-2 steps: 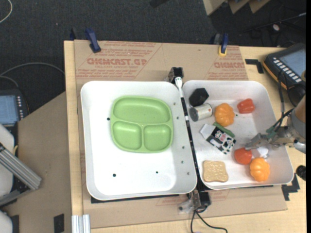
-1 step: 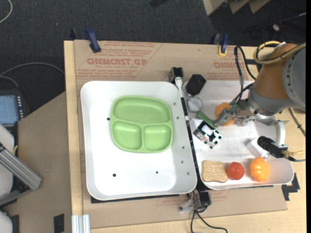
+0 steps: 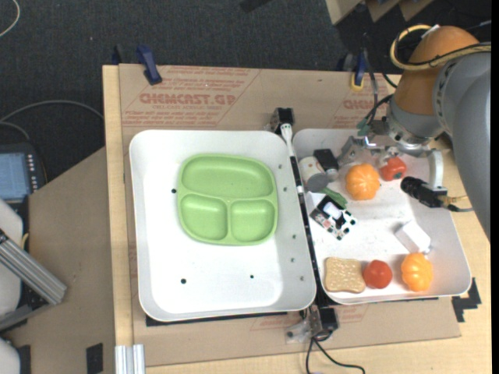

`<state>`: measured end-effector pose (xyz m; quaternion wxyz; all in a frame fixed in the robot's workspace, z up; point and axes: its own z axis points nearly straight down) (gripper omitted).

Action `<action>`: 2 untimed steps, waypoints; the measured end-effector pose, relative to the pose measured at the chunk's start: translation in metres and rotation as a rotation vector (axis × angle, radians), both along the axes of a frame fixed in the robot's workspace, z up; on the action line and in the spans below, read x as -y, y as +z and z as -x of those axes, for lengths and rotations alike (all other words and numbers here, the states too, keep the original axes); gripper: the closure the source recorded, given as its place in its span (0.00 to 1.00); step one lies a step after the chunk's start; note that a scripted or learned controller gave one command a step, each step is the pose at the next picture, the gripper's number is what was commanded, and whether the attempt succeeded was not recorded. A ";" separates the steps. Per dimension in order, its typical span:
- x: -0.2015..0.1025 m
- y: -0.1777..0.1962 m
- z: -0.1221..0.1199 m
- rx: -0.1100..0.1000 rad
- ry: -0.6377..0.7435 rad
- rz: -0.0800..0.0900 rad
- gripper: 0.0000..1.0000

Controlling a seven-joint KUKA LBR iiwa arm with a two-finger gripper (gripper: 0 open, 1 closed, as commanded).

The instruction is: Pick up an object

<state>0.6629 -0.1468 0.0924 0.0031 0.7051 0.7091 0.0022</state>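
My gripper [image 3: 376,154] hangs over the far part of the right bin [image 3: 446,232], at the end of the grey arm with the orange band. Just below it on its left lies an orange ball-shaped fruit [image 3: 362,182], close to the gripper or touching it. A small red piece [image 3: 394,167] lies just right of the gripper tip. I see nothing held clear of the bin floor.
The right bin also has a grey cylinder [image 3: 316,181], a black-white-green toy [image 3: 331,213], a white block [image 3: 413,236], a slice of bread [image 3: 344,274], a red tomato [image 3: 379,273] and a small orange fruit [image 3: 417,271]. A green divided plate [image 3: 228,199] lies in the left bin [image 3: 156,232].
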 end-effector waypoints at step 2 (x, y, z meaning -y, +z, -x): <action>-0.141 0.099 0.017 0.002 0.007 -0.006 1.00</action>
